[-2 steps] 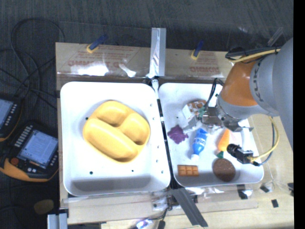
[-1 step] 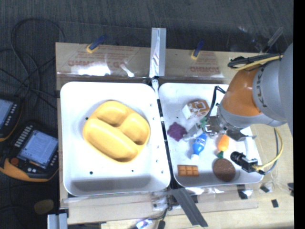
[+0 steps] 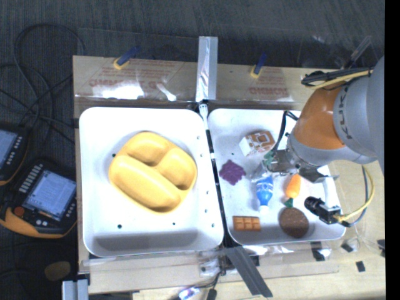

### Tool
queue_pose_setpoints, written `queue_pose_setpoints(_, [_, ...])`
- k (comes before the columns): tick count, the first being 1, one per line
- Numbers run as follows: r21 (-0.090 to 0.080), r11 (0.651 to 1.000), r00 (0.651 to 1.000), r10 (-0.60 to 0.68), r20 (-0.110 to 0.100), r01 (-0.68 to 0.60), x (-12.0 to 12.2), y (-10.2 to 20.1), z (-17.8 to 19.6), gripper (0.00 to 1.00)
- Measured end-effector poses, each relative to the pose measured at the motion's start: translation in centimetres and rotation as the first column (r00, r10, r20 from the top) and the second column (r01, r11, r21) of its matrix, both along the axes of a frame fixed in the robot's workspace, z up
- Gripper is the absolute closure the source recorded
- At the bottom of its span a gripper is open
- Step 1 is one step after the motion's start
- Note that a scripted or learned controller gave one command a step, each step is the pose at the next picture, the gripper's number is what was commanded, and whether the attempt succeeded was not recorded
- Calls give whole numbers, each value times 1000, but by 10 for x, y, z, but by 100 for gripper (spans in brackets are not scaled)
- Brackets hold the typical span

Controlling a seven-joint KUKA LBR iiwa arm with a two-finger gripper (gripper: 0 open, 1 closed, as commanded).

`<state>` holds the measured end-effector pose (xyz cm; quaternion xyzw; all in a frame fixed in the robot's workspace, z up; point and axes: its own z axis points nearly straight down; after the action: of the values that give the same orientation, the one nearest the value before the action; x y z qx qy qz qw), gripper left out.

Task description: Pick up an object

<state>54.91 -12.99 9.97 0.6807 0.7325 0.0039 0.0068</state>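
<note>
The right bin holds several small items. A white and orange box lies near its back, a purple lump to the left, and a blue and white bottle in the middle. An orange carrot-like piece, a brown round piece and a brown waffle bar lie toward the front. My gripper hangs low in this bin, just above the bottle's top and right of the box. The orange-banded wrist hides its upper part.
The left bin holds one large yellow bread-like lump. A black connector and yellow cable hang over the right bin's front right corner. A handheld controller lies on the floor at left.
</note>
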Motion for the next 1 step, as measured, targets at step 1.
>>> queue_pose_setpoints(1, [2,1000,1000,-12,-17,12,42,64,83,100])
